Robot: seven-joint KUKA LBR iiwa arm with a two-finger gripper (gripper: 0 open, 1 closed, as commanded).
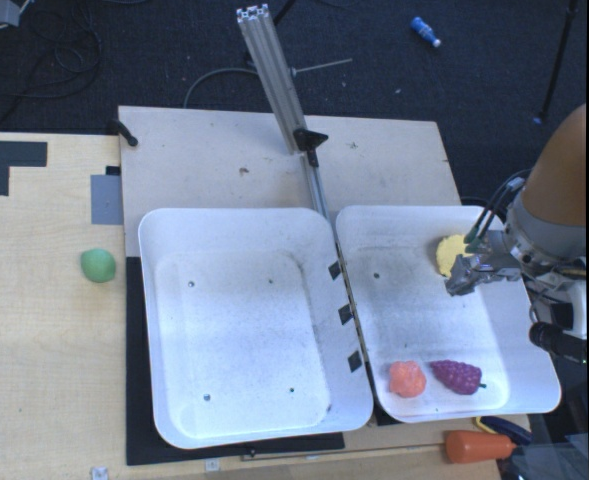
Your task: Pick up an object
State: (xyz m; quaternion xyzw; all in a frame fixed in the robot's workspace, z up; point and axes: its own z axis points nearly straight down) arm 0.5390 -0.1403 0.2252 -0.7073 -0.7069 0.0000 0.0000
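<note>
Right now the yellow object [451, 254] lies by the right bin's [414, 228] far right wall, touching my pincer [461, 280], whose state I cannot tell. An orange piece [407, 379] and purple grapes [457, 376] sit near the front rim.

You have wide open floor in the left bin [234, 408]. In the right bin [414, 268] the middle is free, but a yellow object [450, 252] lies at the far right, touching the gripper [462, 278], and an orange object [407, 379] and purple grapes [457, 375] lie near the front wall. The metal post [277, 78] stands behind both bins.
</note>
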